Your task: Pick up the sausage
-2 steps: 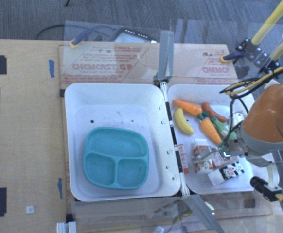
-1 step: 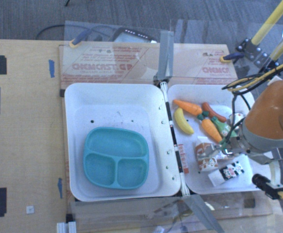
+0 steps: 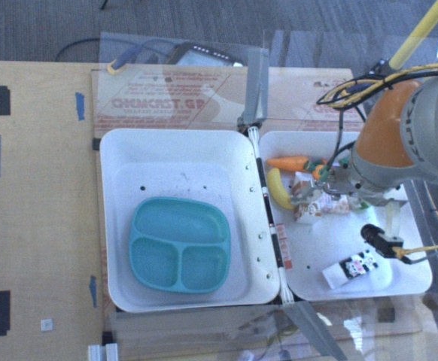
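The bench (image 3: pixel 31 201) carries two bins side by side, and everything I care about is in the right bin (image 3: pixel 317 254). The left bin (image 3: pixel 121 156) has just a teal plate (image 3: pixel 180 243) toward its near edge.

The arm (image 3: pixel 399 138) comes in over the right bin's right edge. It puts the gripper (image 3: pixel 315 198) low in the far-left part of that bin, in a small clutter of things. I cannot tell from here whether the gripper is spread or pressed together, or whether anything is in it.

A banana (image 3: pixel 279 190) lies along the bin's left wall, long axis running far to near. A carrot (image 3: pixel 288 162) lies crosswise by the far wall. I take the sausage (image 3: pixel 307 210) to be the small pale-brown piece touching the gripper on its near-left side. It is partly hidden, so I am not sure of that, nor of its long axis. If I have it right, the coming move is a very short shift toward the near-left, keeping off the banana just beside it.

A black-and-white carton (image 3: pixel 358 265) sits well apart, by the near-right corner.

As for writing, a sheet (image 3: pixel 159 102) beyond the bins bears faded red print that seems to read "CHEMCAST GP". The carton's print and a red tag (image 3: pixel 279 243) on the rim between the bins are too small to read.
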`<state>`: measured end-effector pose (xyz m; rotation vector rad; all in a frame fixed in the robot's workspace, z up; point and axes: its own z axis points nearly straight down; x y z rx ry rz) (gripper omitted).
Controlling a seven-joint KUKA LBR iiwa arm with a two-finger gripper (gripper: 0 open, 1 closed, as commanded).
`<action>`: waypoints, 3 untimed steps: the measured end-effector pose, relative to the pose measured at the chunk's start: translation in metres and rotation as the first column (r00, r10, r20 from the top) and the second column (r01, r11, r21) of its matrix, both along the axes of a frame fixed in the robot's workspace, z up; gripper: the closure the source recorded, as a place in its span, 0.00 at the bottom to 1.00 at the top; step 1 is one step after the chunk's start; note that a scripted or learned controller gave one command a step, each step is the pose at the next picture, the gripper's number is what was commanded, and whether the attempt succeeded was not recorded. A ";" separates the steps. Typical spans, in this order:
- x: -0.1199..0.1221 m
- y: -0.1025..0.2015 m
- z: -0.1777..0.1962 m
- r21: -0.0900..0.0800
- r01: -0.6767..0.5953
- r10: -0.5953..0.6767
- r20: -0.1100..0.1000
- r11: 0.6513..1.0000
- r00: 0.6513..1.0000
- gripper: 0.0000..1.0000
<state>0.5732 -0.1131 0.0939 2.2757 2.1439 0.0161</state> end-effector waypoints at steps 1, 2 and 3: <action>-0.006 0.002 -0.011 0.004 -0.001 0.001 -0.021 1.000 1.000 0.00; -0.016 0.014 0.029 0.003 0.132 -0.132 -0.021 0.991 0.991 0.00; -0.031 -0.056 -0.005 0.025 0.273 -0.272 -0.024 0.962 0.962 0.00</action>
